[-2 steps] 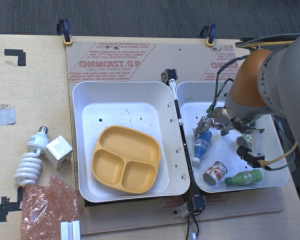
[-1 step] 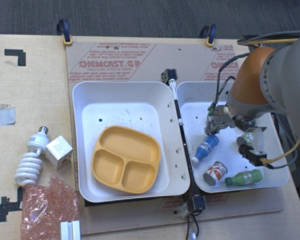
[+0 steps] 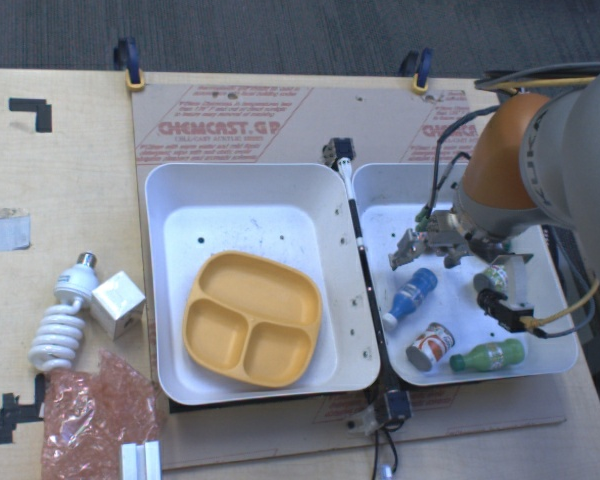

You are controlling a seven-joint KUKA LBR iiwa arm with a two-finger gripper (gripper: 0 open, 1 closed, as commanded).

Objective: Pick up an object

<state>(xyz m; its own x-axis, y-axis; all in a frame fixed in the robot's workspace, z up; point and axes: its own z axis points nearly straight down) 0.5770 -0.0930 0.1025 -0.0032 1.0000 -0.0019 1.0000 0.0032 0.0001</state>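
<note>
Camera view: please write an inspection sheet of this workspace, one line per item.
Surface: brown board bearing two white bins, left bin and right bin.
Job's things: in the right bin, blue bottle, green bottle, can.
Clutter: yellow divided tray in the left bin; light bulb, white cube and pink plastic wrap outside, left of the bins.
Grippers: gripper over the right bin, above the blue bottle.
Cables: black cables along the arm.
Surroundings: blue clamps at the board's far edge; grey floor.

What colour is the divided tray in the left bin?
Yellow-orange; the divided tray shows plainly in the camera view.
</note>
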